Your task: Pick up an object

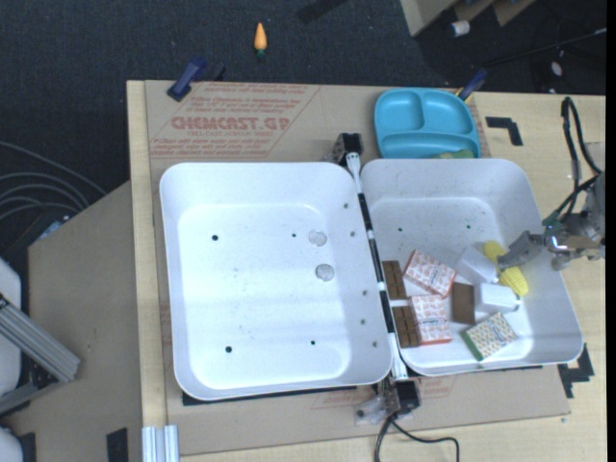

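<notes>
The right bin (452,186) holds a heap of small things near its front right. Among them are two red-and-white patterned packets (428,275) (431,318), brown bars (393,279) (464,303), a yellow piece (512,277), white blocks (478,263) (499,296) and a green patterned packet (489,335). My gripper (529,248) comes in over the bin's right rim, just right of and above the yellow piece and the white block. I see nothing held in it.
The left bin (250,186) carries two small round discs (318,239) (325,272). A blue divided tray (428,123) lies behind the right bin. A blue clip (186,80) sits at the bench's back left corner. Cables hang at the right edge (577,152).
</notes>
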